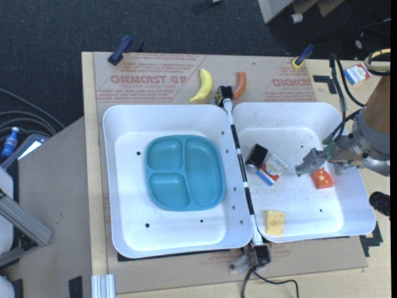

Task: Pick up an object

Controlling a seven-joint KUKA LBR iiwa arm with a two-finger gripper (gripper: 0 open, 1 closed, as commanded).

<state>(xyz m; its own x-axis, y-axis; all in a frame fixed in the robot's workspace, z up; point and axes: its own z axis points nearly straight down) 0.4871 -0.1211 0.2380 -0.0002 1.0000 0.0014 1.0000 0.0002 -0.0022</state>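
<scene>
Bench (155, 67) carries two shallow white bins side by side. Left bin (124, 228) holds a teal divided plate (185, 172), lying flat near the bin's centre. Right bin (298, 120) holds four items: a black block (256, 155) close to the dividing wall, a small red, white and blue packet (271, 169) just beside it, a yellow cheese-like wedge (275, 222) near the front wall, and an orange-red object (322, 179) toward the right side.

Arm enters from the right, and its pincer (308, 164) sits low over the right bin, just to the left of and above the orange-red object. Grey finger parts point left, toward the packet. Whether the pincer is open or closed cannot be told from this angle; nothing is seen between its fingers.

Behind the bins, on the bench board, a yellow banana (202, 85) and an orange carrot-like piece (239, 84) lie near each other, outside both bins.
</scene>
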